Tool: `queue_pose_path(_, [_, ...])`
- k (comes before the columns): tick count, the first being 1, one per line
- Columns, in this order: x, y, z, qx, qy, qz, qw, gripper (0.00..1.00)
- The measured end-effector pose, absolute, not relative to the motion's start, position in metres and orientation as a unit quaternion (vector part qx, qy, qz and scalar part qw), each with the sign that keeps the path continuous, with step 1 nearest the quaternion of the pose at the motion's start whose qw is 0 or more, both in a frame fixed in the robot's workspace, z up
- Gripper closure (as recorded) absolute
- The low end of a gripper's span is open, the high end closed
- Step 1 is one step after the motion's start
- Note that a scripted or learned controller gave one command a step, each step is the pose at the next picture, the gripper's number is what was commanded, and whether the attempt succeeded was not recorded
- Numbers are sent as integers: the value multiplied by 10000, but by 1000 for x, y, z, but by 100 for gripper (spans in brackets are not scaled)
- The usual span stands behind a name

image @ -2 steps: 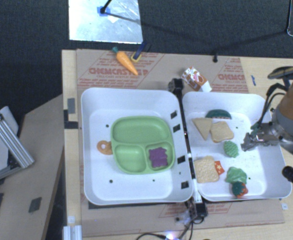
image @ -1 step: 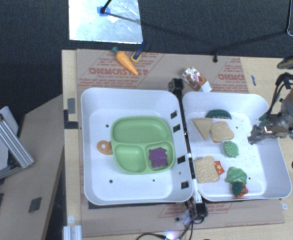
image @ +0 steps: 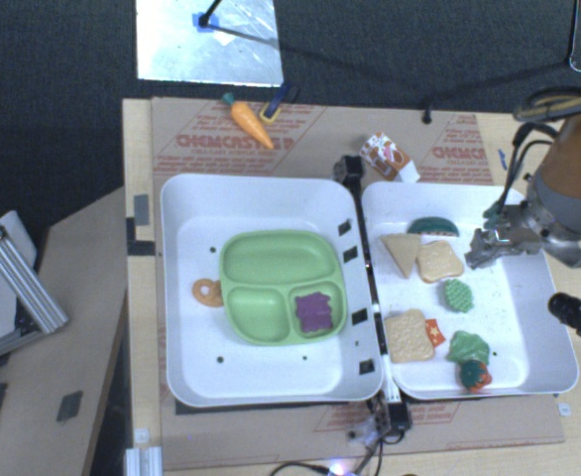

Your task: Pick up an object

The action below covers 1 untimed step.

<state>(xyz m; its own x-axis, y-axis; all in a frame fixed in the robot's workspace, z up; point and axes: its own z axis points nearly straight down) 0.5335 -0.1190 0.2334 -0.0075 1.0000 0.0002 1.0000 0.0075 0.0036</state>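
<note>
Two-finger gripper (image: 481, 248) at right of frame, low over the right white bin (image: 538, 365), nothing visibly between its fingers; can't tell how far apart they are. Nearest candidate: round tan cracker-like toy (image: 439, 262), just left of the gripper, near centre-right. Small green ridged leaf piece (image: 457, 295) sits below-left. Short leftward reach needed.
</note>
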Motion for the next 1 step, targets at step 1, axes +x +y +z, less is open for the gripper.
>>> queue_pose_path(1, [563, -75, 223, 7037, 7105, 15, 10, 100])
